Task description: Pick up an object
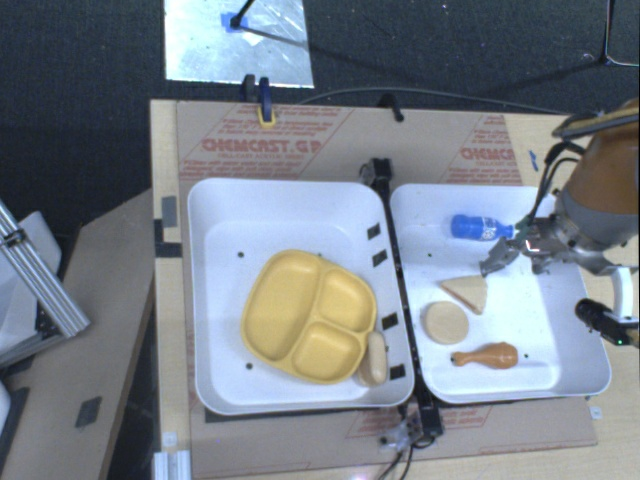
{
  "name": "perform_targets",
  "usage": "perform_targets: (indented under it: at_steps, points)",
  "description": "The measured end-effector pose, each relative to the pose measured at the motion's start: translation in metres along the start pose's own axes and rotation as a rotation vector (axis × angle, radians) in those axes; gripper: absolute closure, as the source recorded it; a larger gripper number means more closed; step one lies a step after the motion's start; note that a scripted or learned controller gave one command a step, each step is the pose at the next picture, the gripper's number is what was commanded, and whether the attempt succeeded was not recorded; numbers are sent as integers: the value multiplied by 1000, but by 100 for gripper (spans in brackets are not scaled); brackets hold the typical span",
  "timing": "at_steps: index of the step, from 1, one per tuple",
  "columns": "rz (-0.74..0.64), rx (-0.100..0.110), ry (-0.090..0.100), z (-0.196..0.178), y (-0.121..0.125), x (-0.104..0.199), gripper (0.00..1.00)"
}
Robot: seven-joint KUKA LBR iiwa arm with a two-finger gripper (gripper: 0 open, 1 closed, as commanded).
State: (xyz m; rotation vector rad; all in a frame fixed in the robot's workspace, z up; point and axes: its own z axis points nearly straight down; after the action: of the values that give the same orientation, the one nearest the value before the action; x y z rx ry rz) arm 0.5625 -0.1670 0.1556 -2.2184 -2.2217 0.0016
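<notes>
Left bin (pixel 215 268) is carrying a yellow divided tray (pixel 308 315), lying flat in the middle, with a pale bread roll (pixel 375 358) wedged against the tray's near-right edge, touching it; looks like it's resting there because the tray and the bin wall are boxing it in. Right bin (pixel 575 363) is holding the loose pick candidates, spread apart so each has clearance: a blue bottle (pixel 478 228) lying on its side at the far end, a tan wedge (pixel 466 293) in the middle, a round flat cracker (pixel 445 322) just near of it, almost touching, and a brown pear-shaped piece (pixel 487 355) lying on its side nearest. Both bins are sitting on the tabletop (pixel 300 138). Arm is reaching in from the right, hand (pixel 505 255) hanging between the bottle and the wedge, tips pointing left. Can't tell whether it's released or clenched; too small and blurred. Nothing visibly gripped, no clear contact with either item. My read: it's lining up on the wedge or the bottle.
</notes>
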Motion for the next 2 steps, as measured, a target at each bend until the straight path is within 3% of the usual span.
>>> perform_targets:
  at_steps: [2]
  points:
    - [-1,-7,3,66,5,4,0]
